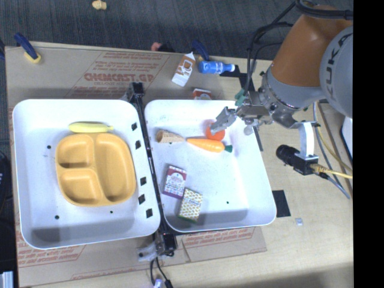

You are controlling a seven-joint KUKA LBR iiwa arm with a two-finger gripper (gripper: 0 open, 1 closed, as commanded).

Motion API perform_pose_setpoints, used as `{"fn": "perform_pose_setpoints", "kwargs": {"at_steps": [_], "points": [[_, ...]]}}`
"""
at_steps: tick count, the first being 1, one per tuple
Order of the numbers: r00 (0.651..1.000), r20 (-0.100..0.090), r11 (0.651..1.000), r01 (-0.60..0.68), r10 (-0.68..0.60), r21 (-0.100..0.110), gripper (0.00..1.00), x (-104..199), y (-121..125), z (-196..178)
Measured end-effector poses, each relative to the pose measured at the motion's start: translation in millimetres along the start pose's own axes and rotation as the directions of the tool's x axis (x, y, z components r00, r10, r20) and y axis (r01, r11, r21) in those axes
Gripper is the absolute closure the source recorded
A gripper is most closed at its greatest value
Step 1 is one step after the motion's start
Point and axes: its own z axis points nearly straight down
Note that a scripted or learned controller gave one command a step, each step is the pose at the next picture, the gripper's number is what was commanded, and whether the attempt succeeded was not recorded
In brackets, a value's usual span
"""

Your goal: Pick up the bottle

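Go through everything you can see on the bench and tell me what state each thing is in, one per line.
Blue bottle: lying on its side, outside the bins, untouched.
Claw: over the right bin, above the red item.
Carrot: lying flat in the right bin.
Banana: lying flat above the yellow divided tray.
Purple packet: flat in the right bin.
Small carton: tipped over near the bottle.

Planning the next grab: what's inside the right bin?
In the right bin: a carrot, a bread piece, two small packets, and a red item partly covered by the hand.
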Motion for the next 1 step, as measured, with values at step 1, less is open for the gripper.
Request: {"fn": "perform_pose_setpoints", "kwargs": {"at_steps": [1], "points": [[1.0, 0.0, 1.0, 0.005, -0.005, 0.003, 1.0, 0.4, 0.3, -10.1]]}}
